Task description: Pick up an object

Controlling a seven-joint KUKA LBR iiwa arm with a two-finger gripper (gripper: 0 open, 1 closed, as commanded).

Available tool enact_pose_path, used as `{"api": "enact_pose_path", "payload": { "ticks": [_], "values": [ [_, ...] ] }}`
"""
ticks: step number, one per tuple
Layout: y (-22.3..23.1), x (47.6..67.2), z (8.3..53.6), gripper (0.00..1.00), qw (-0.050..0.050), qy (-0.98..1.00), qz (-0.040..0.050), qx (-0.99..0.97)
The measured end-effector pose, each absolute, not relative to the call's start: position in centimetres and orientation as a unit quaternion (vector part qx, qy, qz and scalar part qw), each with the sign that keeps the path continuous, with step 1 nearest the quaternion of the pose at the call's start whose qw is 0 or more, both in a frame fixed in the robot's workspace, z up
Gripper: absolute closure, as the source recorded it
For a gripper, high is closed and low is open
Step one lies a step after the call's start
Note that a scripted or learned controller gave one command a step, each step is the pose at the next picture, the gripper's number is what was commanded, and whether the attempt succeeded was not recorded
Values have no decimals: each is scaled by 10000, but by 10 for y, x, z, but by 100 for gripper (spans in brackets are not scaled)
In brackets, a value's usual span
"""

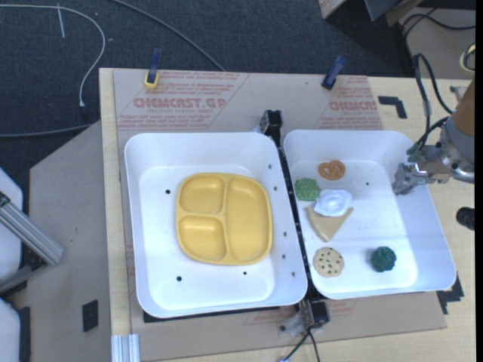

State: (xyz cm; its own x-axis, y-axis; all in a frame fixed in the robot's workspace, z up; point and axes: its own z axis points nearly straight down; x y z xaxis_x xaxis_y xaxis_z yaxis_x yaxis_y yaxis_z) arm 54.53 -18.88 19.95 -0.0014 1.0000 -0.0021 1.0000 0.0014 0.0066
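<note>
White plastic, two shallow bins side by side on the surface (75,202), which is light wood with a printed cardboard sheet (189,100) under the bins.

Left bin (143,164): one yellow divided plate (224,219), three compartments, lying flat near the bin's middle.

Right bin (430,225): several small toy food pieces, mostly clustered along its left half. Brown pretzel (331,170) near the top. Green leafy piece (306,189) just below and left of it, close to the bin's left wall. White crumpled piece (333,201) beside the green one, touching or overlapping the upper edge of a tan wedge (326,223) that points downward. Chocolate-chip cookie (328,262) lower down, apart from the wedge. Dark green broccoli floret (383,259) sits alone toward the lower right.

Arm comes in from the right. Tool (405,179) hangs over the right bin's upper right part, near the rim, well apart from every food piece. Nothing between its tips; whether they stand apart or together, cannot tell from this angle.

Two blue clamps (153,68) at the cardboard's far edge.
</note>
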Motion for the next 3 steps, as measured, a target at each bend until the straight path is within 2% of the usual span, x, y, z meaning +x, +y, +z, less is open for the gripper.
{"api": "enact_pose_path", "payload": {
  "ticks": [1,2,3],
  "values": [
    [-189,547,254,100,35,7077,19,7065],
    [-129,544,245,100,-18,7088,2,7054],
    [-89,535,242,100,-19,7077,-1,7065]
  ]
}}
